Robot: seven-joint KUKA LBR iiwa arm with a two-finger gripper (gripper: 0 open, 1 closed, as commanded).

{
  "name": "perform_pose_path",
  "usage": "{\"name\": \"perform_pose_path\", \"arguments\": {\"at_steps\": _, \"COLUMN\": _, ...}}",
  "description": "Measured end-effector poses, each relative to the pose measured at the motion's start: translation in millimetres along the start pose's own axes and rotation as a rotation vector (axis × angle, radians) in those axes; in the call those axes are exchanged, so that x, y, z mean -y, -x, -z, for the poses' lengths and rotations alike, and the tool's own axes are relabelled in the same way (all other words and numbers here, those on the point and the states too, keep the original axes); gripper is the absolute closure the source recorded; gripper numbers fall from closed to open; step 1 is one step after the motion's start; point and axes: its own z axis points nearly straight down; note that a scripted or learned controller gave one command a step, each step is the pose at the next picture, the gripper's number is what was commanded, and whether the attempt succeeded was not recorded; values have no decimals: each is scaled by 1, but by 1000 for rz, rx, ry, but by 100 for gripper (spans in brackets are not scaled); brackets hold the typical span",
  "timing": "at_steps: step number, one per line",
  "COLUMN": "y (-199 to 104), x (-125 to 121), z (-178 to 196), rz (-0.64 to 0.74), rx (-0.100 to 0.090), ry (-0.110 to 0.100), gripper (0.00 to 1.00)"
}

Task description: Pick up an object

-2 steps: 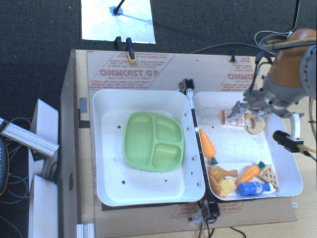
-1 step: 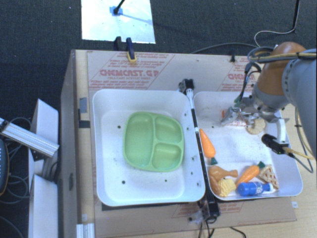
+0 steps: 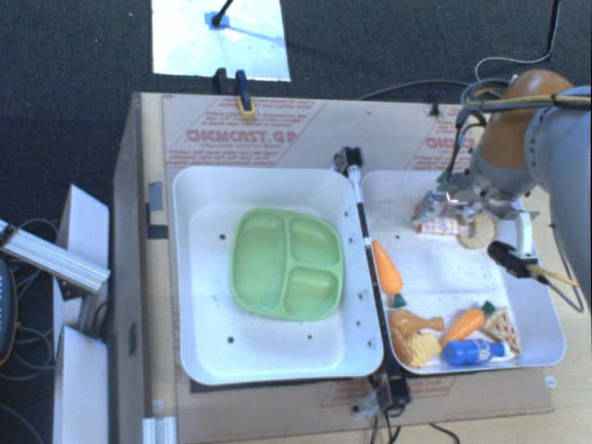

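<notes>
While dark carpet surrounds the protective-film-covered bench (image 3: 277,132), the gripper (image 3: 450,203) hangs over a small red-and-white packet (image 3: 438,227), possibly touching it; I cannot tell its jaw state.

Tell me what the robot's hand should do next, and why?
Probably lift a little to check the grip. The hand sits low in the right bin, right on a small red-and-white packet, but I can't tell whether it holds it.
</notes>
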Motion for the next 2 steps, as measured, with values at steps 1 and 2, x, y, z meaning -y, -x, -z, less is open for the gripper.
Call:
{"name": "perform_pose_path", "arguments": {"at_steps": 1, "y": -33, "x": -8, "z": 0, "rz": 0, "rx": -1, "ry": 1, "gripper": 0}}
{"name": "perform_pose_path", "arguments": {"at_steps": 2, "y": -33, "x": -8, "z": 11, "rz": 3, "rx": 0, "ry": 3, "gripper": 100}}
